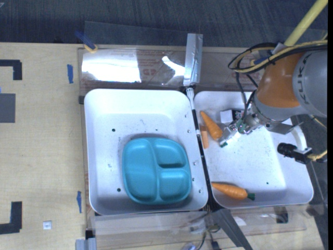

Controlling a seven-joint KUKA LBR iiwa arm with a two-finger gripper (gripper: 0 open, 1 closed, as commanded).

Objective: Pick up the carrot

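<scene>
Apparently the gripper (227,137) is brought low beside the carrot (211,124) at the right bin's (296,191) left wall, ready for grasping; its opening cannot be told.

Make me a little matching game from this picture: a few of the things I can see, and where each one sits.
Things:
1. blue tray
2. carrot by the gripper
3. second carrot
4. orange band

Places:
A. near edge of the right bin
B. on the arm, above the wrist
C. inside the left bin
D. far left part of the right bin

Pairs: 1-C, 2-D, 3-A, 4-B
</scene>
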